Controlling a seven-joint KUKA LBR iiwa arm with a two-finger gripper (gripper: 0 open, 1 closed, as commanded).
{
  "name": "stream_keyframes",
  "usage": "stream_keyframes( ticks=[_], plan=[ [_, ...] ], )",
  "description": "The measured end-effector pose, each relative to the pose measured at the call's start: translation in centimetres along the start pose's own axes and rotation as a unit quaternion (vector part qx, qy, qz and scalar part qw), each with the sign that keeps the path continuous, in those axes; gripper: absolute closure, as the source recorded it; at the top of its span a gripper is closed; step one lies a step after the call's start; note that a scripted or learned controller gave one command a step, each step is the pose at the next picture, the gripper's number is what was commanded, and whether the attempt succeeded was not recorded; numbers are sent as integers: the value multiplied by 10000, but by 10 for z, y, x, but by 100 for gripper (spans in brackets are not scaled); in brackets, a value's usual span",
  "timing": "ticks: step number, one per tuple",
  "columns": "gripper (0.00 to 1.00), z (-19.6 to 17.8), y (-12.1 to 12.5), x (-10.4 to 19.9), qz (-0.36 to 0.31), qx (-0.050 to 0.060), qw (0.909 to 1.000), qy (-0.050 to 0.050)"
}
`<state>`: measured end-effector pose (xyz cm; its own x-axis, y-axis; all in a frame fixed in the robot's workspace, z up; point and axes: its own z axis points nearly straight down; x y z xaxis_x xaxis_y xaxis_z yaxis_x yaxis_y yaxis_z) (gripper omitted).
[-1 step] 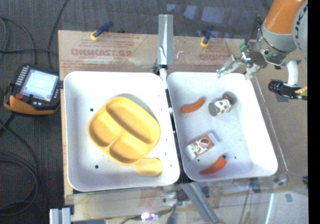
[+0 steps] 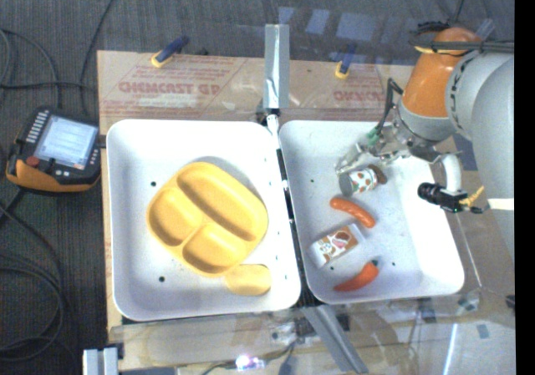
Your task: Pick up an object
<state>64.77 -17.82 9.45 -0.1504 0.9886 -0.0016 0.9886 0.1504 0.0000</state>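
In the right bin [image 2: 435, 269] lie a small red and white can [image 2: 364, 179], an orange sausage [image 2: 353, 211], a small brown and white carton [image 2: 336, 244] and a red chili pepper [image 2: 358, 276]. My gripper [image 2: 358, 158] reaches in from the right, low over the bin's far half. It hangs just above and behind the can, close to it or touching it. The sausage, carton and pepper lie apart from the gripper, nearer the front.
The left bin [image 2: 134, 156] holds a yellow divided plate [image 2: 209, 216] and a pale yellow lump [image 2: 248, 280] at its front. A teach pendant [image 2: 57, 150] lies left of the bench. A black part [image 2: 441, 195] of the arm overhangs the right bin's right edge.
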Motion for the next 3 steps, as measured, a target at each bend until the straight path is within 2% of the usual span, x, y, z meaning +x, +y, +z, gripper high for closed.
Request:
stream_keyframes(
  ticks=[1, 2, 3],
  plan=[
    [0, 4, -45, 36, -370, -57, 9993, -35],
    [0, 4, -104, 39, -213, -68, 9997, -30],
    [0, 3, -131, 49, -47, -94, 9999, -47]
  ],
)
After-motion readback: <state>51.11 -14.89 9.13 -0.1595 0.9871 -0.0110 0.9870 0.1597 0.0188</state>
